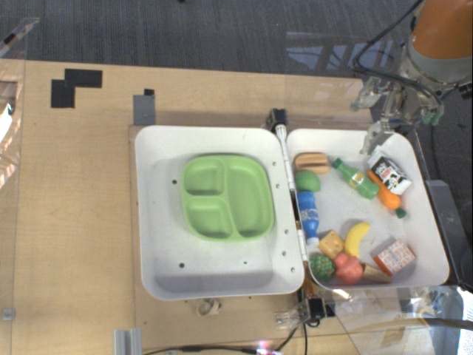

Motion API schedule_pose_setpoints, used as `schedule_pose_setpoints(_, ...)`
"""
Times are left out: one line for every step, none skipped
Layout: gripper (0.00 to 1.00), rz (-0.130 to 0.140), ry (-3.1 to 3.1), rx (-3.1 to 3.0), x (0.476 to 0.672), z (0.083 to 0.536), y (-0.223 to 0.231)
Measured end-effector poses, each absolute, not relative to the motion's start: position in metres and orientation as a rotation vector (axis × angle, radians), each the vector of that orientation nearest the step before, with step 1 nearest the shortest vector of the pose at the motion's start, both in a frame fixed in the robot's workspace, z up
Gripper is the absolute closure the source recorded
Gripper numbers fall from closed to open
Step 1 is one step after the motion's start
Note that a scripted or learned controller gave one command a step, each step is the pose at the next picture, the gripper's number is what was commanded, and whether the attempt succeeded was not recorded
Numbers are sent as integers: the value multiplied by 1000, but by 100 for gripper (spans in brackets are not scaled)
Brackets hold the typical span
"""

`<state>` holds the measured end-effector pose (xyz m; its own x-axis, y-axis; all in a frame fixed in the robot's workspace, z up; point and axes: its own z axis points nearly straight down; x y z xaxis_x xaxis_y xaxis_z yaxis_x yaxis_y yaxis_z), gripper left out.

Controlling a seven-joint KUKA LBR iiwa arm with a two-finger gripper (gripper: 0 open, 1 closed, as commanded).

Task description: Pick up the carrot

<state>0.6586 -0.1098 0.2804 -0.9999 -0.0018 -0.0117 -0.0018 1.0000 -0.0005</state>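
The carrot (387, 197) is orange with a green tip and lies at a slant near the right wall of the right bin (436, 231). A black-and-white milk carton (389, 174) rests against its upper end, and a green bottle (355, 179) lies just to its left. My gripper (386, 128) hangs over the bin's back right corner, above and behind the carrot and apart from it. Its fingers stand open with nothing between them.
The right bin also holds a burger (311, 160), a green fruit (308, 181), a blue bottle (307, 213), a banana (357, 237), a yellow block (330, 242), broccoli (321, 265), a red fruit (349, 268) and an orange box (393, 257). A green divided plate (225, 197) sits in the left bin (159, 265).
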Motion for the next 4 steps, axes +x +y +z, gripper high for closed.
schedule_pose_setpoints(0, 0, 3137, -182, 649, 157, -195)
schedule_pose_setpoints(0, 0, 3121, -296, 621, 91, -205)
schedule_pose_setpoints(0, -9, 3029, -785, 607, 89, -206)
schedule_pose_setpoints(100, -17, 3015, -786, 612, 103, -205)
